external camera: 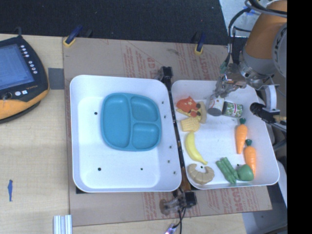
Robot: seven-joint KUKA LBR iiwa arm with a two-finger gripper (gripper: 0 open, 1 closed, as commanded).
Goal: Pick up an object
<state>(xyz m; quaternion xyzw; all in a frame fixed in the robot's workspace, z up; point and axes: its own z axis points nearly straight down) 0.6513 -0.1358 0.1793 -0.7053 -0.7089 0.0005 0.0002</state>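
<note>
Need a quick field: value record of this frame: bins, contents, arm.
left bin: holds a blue divided plate
right bin: holds toy food and a can
can: on its side, near the bin's far edge
carrots: two, by the right wall
banana: bin centre-left
green items: near-right corner
croissant: near-left corner
red and yellow food: far-left part
pincer: low over the can's left end; finger state unclear
tablet: on the bench, far left
</note>
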